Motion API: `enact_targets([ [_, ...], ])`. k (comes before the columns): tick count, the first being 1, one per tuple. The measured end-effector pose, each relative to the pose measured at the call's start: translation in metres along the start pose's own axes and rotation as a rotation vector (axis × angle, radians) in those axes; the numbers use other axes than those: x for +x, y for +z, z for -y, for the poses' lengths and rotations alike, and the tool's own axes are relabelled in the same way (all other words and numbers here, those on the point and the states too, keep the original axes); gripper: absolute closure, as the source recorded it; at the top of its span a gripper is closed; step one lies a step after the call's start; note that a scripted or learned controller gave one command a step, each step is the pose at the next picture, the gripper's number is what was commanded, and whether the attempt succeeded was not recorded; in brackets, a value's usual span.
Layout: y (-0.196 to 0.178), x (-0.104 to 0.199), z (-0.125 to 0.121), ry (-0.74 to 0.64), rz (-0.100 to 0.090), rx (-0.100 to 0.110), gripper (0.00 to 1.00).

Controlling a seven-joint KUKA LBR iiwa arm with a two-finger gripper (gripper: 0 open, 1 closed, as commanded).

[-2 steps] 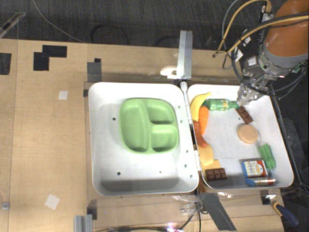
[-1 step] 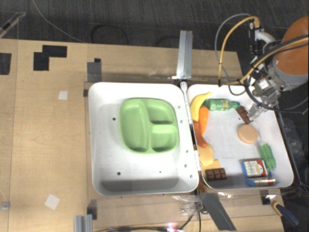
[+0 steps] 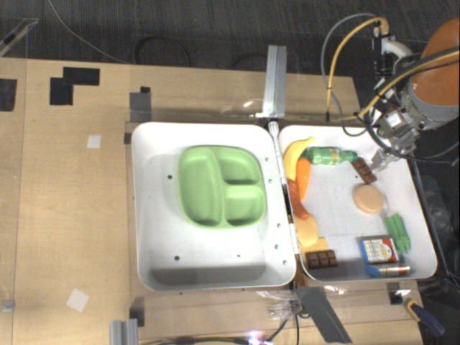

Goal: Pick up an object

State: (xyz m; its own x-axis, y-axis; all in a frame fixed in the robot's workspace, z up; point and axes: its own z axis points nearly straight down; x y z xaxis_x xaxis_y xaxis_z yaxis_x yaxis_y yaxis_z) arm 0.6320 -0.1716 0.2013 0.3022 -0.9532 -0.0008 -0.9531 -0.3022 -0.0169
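The claw (image 3: 384,157) hangs at the right bin's (image 3: 424,225) upper right corner, blurred and partly merged with the cables (image 3: 345,42) and grey wrist above it; whether it is released or clenched I cannot tell, and nothing can be made out in its grip. Just beside its tip lies a small brown chocolate bar (image 3: 363,171), long axis slanting from upper left to lower right. A green bottle (image 3: 330,155) lies on its side, long axis running left to right, its left end touching the banana (image 3: 293,155); the banana's lower part is hidden behind the orange carrot (image 3: 301,185), which points down along the bin's left wall. A tan round biscuit (image 3: 370,200) sits mid-bin; a green pickle-like piece (image 3: 397,233) runs nearly top to bottom; below it a small red and white box (image 3: 378,249), its label too small to read. The left bin (image 3: 151,250) holds a green divided tray (image 3: 219,185); both bins rest on the wooden table (image 3: 65,228).
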Motion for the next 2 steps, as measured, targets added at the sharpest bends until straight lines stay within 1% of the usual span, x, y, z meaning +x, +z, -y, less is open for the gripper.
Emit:
enact_targets([
  [1, -0.025, -0.023, 0.049, -0.192, 0.001, -0.007, 1.0],
  [2, -0.056, -0.09, 0.047, -0.202, 0.0, -0.005, 1.0],
])
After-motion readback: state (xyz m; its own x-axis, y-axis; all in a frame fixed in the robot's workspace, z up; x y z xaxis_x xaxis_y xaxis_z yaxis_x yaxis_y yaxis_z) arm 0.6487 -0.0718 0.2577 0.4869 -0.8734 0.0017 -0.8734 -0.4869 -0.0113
